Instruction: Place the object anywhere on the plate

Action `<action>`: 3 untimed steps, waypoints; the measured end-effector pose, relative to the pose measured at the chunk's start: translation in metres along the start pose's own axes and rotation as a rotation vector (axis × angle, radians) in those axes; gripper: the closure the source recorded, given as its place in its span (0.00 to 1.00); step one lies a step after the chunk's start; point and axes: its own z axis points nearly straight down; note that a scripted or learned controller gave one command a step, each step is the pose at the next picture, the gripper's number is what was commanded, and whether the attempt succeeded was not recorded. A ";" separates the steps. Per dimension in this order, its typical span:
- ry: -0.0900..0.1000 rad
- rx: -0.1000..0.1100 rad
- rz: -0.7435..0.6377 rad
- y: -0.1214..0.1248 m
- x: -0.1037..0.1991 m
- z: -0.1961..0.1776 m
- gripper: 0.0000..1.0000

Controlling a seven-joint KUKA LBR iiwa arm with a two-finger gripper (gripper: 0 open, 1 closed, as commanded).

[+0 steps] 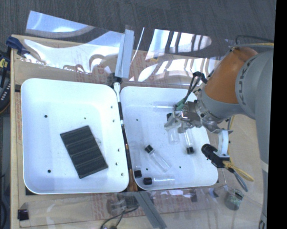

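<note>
Bench (58, 212): no legible writing; dark ribbed plate (84, 151) in left bin (35, 97).

The bench is being viewed from one fixed camera set above it, looking down at a slant, far enough for both bins to be taken in. The gripper (180, 122) is being seen right of centre (the arm (240, 82) entering from the right), with the left bin (35, 90) well beyond it.
</note>
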 end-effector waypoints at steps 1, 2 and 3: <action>0.000 -0.001 -0.120 0.031 0.079 0.004 1.00; -0.001 0.000 -0.112 0.046 0.157 0.014 1.00; -0.001 -0.001 -0.021 0.032 0.240 0.013 1.00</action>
